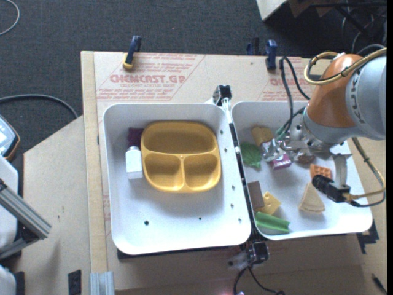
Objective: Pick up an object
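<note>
Two white bins (123, 226) sit on the bench. One yellow divided tray (180, 155), one white bottle (134, 163), two green pieces (271, 222), one purple block (282, 161).

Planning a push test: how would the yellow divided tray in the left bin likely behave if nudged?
The yellow divided tray lies flat and wide on the left bin, so it would probably slide rather than tip. It looks like rigid moulded plastic, likely light. The small white bottle stands against its left rim and might get knocked over.
</note>
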Controlling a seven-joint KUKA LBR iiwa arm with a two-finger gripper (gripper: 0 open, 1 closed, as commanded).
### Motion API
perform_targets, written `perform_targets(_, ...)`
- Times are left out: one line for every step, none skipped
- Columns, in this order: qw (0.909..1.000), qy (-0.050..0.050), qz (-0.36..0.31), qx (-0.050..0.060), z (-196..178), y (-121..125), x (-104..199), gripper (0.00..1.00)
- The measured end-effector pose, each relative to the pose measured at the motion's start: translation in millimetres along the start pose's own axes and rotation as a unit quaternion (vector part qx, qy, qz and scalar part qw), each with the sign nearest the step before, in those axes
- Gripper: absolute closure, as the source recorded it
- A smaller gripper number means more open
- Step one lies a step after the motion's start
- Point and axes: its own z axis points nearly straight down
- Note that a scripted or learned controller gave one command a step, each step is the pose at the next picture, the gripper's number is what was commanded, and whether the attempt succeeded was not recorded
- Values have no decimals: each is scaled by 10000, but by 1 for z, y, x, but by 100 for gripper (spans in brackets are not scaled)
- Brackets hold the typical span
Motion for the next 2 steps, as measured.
perform_targets(10000,-10,-11,-26,-44,5,3,100)
perform_targets(10000,-13,-15,-45,-108,7,3,100)
